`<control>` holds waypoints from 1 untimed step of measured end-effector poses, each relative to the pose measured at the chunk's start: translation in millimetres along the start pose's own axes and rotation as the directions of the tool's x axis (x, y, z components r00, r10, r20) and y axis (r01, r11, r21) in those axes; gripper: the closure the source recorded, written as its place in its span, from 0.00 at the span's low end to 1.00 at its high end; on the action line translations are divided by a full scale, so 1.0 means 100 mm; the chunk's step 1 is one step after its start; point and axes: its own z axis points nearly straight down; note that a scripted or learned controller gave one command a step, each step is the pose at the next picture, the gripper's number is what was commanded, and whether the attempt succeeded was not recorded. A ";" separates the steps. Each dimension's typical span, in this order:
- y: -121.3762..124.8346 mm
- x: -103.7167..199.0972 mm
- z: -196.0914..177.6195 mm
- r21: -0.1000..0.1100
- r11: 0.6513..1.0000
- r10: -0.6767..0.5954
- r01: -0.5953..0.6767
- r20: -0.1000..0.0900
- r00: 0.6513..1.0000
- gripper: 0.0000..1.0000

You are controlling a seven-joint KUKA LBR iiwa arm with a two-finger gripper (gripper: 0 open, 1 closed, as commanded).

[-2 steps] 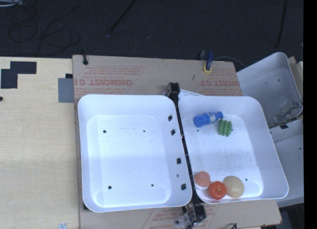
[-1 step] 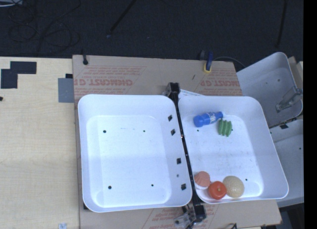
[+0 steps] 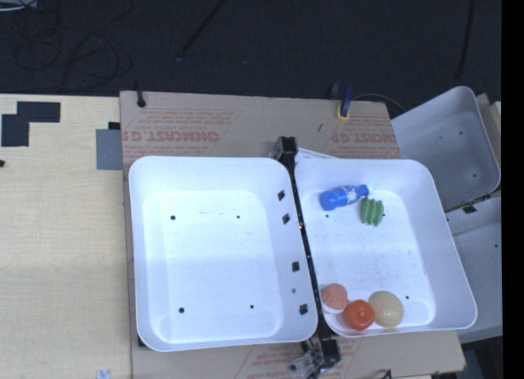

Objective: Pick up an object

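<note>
Five small things lie in the right bin (image 3: pixel 426 205), one of each: a blue bottle (image 3: pixel 343 196) lying on its side near the far wall, a green ridged piece (image 3: pixel 372 211) just beside its cap end, and along the near wall a pink round piece (image 3: pixel 334 295), a red tomato-like ball (image 3: pixel 359 314) touching it, and a tan ball (image 3: pixel 386 308) touching the red one. The left bin (image 3: pixel 147 205) stands wall to wall with it on a brown cardboard sheet (image 3: pixel 246 128) over the desk (image 3: pixel 57 246).
</note>
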 end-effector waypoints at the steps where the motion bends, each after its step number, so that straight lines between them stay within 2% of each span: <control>1: 0.02 0.01 0.00 0.017 1.000 -0.005 0.005 -0.005 1.000 1.00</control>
